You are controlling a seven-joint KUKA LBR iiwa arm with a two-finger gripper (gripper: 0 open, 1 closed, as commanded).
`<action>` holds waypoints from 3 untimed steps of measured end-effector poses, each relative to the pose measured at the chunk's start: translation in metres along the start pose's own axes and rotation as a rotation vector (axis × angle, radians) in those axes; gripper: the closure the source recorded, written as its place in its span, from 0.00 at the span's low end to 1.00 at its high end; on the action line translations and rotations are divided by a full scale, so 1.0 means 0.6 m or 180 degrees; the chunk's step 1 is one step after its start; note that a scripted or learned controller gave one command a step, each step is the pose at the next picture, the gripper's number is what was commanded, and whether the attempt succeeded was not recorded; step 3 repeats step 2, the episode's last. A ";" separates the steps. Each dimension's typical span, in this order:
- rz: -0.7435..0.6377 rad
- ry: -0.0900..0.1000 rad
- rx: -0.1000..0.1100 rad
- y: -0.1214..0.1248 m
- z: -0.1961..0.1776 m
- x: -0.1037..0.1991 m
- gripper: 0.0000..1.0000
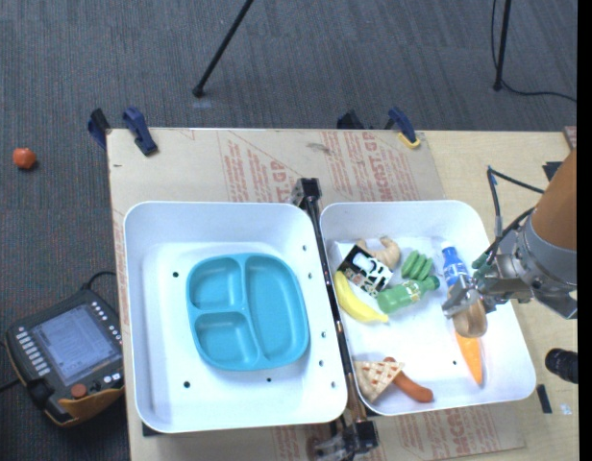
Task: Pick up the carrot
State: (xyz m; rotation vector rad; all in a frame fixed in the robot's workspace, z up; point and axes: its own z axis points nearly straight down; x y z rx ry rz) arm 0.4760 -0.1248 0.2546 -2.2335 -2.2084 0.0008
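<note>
The carrot (472, 355) lies in the right bin (426, 209), toward four o'clock of that bin's floor, running roughly twelve to six with its thick end uppermost and its tip pointing down toward the near wall; the end effector (472, 307) sits at the carrot's twelve o'clock, right over or against the thick end; whether its fingers are spread or closed, and whether anything is between them, cannot be told from this slanted view, so no hold on the carrot can be claimed.

The step in hand looks like the descent and closure on the carrot; to do it well, the fingers should straddle the carrot across its narrow width, not along its length, and bite nearer the middle than the very top, since a tapered body tends to squirt out of a pinch at the end; come straight down, as the bin's right wall is close at three o'clock; close gently, then lift vertically.

The blue bottle (454, 263) stands just at eleven o'clock of the end effector and should not be nudged; the sausage (412, 386) and the waffle slice (379, 376) at eight o'clock are well apart; the blue tray (246, 312) rests in the left bin (147, 257) on the surface (229, 161).
</note>
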 end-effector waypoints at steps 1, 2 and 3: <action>0.0121 0.0006 0.0010 -0.002 0.279 -0.042 1.00; 0.0647 0.0004 0.0004 0.006 0.124 0.014 1.00; 0.0647 0.0004 0.0004 0.006 0.124 0.014 1.00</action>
